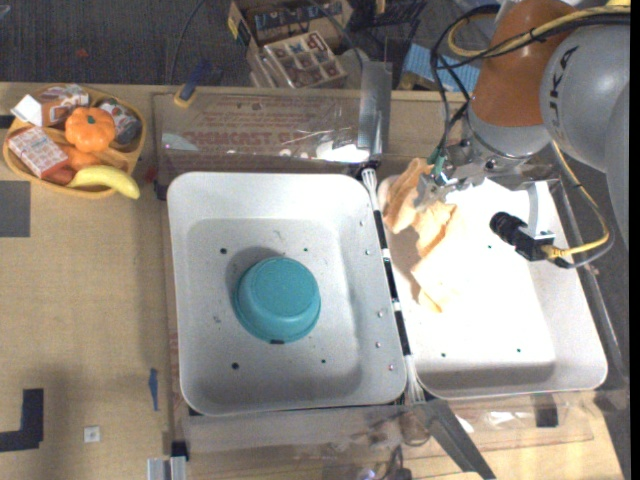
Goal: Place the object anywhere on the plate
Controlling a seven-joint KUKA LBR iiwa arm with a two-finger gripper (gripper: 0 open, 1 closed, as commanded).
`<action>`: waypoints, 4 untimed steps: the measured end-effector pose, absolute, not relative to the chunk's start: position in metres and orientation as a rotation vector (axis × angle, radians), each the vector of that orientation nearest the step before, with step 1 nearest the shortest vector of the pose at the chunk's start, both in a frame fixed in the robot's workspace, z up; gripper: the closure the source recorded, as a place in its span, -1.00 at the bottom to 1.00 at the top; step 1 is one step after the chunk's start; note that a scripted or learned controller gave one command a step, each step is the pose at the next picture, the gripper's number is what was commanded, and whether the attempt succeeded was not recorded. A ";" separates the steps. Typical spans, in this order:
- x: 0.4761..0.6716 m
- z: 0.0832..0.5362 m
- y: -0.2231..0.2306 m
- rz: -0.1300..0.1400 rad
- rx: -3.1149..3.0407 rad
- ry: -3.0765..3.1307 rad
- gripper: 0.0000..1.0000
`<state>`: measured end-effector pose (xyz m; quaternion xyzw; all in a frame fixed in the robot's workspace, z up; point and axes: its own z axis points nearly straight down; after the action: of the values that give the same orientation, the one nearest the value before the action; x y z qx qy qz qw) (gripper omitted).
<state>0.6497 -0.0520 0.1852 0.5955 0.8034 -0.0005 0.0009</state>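
Gripper [438, 182] sits at far end of right bin [520, 368], right over upper end of peach obj [428, 253]. The two overlap in camera view, so contact looks likely, but glare washes out that spot. Can't tell how wide gripper is set, or whether it has obj clamped, so I wouldn't call it held.

Peach obj: pale orange, crumpled, soft-looking, prob cloth or thin plastic, exact type unclear. Lies in right bin hard against the wall next to left bin [200, 228], w/ upper part seeming to lap onto that rim. Long axis runs approx along that wall, from far end under gripper toward near side of view, slanting a little in toward bin's middle. Lower end tapers to a point, well short of bin's near wall.

Teal plate [278, 298]: round, approx mid left bin, nothing on it. From gripper it lies view-left & nearer the camera, across the rims where bins meet. Well apart from peach obj, so task not done yet.

Key relation for next move, as I judge it: obj is right at gripper, plate is diagonally away over the divide. Needs a sure grip, a lift high enough for trailing lower end to clear rims, then a carry view-left. Risk: floppy obj taken at one end dangles, so it may snag a rim or slip out.
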 end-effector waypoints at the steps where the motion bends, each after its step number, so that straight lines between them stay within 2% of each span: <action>1: 0.651 0.225 -0.052 0.001 1.867 2.523 1.00; 2: 0.614 0.222 -0.012 0.001 1.333 2.844 1.00; 4: 0.576 0.220 0.070 0.003 0.129 3.137 1.00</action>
<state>0.5757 0.0695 0.2201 0.0412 0.9991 0.0009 0.0010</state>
